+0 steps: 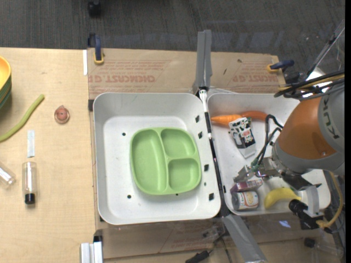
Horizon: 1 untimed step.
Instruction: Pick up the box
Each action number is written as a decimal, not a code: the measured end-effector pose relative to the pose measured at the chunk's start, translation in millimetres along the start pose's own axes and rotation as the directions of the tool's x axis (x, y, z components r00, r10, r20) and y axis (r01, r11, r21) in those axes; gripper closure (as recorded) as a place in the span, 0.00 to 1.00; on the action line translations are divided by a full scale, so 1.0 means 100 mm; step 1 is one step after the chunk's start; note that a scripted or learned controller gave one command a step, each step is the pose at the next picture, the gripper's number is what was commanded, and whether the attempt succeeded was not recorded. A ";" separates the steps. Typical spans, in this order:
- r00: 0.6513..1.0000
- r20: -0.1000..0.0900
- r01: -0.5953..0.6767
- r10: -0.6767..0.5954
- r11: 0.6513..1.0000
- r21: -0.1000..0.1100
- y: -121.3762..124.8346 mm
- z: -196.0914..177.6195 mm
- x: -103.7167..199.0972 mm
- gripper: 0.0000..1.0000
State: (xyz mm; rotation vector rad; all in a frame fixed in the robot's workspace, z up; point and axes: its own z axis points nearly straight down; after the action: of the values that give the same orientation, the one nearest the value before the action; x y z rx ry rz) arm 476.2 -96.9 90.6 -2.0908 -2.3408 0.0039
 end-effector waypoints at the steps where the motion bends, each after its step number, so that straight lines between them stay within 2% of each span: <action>1: 1.000 0.000 -0.003 0.003 1.000 0.001 0.00 -0.08 -0.01 1.00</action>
State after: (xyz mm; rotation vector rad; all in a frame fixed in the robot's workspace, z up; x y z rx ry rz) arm 476.1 -98.4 98.9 -2.0944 -2.3370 0.0056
